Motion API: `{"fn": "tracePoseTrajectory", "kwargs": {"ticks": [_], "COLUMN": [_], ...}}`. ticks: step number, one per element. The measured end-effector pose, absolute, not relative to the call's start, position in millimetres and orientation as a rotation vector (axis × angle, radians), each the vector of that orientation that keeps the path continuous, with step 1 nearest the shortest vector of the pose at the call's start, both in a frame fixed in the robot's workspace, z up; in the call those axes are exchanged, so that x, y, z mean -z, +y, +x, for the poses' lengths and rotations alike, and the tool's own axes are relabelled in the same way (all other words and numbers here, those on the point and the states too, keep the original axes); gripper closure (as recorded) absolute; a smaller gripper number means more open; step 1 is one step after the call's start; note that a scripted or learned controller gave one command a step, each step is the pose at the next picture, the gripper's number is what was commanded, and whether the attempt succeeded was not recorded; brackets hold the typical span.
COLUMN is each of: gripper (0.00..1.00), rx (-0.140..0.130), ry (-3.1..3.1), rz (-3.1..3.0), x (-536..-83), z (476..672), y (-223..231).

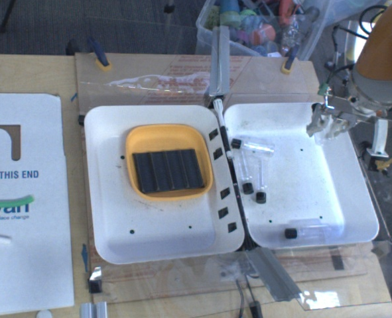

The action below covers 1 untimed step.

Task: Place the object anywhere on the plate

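Camera view: a fixed look down at a slant on two shallow white bins set side by side on the surface.
Left bin: white, with rounded corners; it carries the plate in its upper middle.
Plate: yellow-orange, squarish with rounded corners, lying flat; a dark ribbed rectangular block is seen resting on it, covering most of its floor.
Right bin: white, touching the left bin along a dark divider strip marked with small black tabs.
Objects: clear tubes with black caps are seen in the right bin. A group lies near the divider, in the left part of that bin, overlapping so that their count cannot be told. One more capped tube lies apart, near the front edge of the right bin.
Arm: entered from the right; the orange band is seen at the upper right, blurred.
Tool: placed over the far right corner of the right bin, well apart from both the tubes and the plate. Whether it is wide or narrow cannot be told, since it is small and pale against the bin; nothing is made out in it.
Surroundings: a white printed sheet lies left of the bins; a clear tub of coloured items stands beyond them.
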<state>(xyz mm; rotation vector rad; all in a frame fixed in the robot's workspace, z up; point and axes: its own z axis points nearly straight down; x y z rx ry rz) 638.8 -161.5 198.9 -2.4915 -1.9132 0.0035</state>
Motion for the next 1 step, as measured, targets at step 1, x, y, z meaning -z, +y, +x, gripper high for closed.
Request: {"fn": "tracePoseTrajectory", "kwargs": {"ticks": [1], "gripper": [1.00], "rx": [0.002], "ry": [-2.180], "rz": [-2.268], "x": [-251.6], "z": [667.9], "y": [-153.2]}}
